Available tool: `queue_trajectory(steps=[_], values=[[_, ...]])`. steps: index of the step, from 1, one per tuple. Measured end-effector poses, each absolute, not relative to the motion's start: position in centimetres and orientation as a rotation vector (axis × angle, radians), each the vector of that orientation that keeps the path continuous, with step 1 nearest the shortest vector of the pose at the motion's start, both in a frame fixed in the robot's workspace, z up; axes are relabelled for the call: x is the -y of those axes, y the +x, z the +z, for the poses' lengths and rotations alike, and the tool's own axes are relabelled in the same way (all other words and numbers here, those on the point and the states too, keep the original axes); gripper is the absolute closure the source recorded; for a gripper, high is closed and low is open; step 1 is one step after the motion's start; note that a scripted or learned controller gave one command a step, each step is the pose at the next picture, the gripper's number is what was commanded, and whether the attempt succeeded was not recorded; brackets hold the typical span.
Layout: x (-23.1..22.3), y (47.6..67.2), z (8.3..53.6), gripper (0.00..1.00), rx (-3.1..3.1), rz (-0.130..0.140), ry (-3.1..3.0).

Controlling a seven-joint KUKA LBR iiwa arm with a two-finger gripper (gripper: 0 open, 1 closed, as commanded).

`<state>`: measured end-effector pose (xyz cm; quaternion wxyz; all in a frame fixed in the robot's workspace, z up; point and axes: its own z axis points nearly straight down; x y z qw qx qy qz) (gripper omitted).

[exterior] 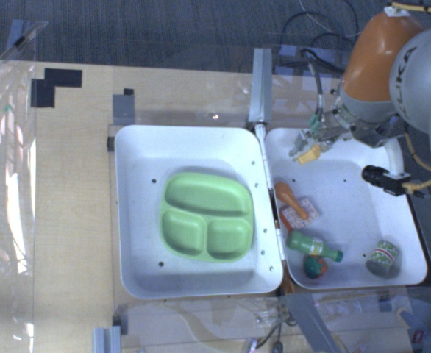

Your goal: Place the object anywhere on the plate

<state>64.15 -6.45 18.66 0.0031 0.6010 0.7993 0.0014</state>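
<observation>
The grey arm with its orange band reaches in over the far right corner of the right-hand white bin (403, 219). Its two-finger gripper (307, 151) hangs above that bin's far left corner, closed around a small yellow object (310, 153) that shows between the fingertips. The green plastic plate with three compartments (207, 215) lies in the middle of the left-hand white bin (138, 197), well apart from the gripper, with the shared bin walls between them. In the right bin, an orange carrot-shaped toy (287, 197) lies near the left wall on a small printed packet (304, 212). A green bottle (312, 245) lies near the front left corner, just beside a small round teal toy (315, 267). A small printed can (382, 257) sits near the front right corner.
</observation>
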Motion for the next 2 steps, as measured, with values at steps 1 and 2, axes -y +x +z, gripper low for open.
queue_trajectory(steps=[1, 2], values=[[0.0, 57.8, 22.4, 1.0, -2.579, 0.007, 1.786], [-8.0, 53.8, 20.3, 1.0, -2.639, 0.005, 1.7]])
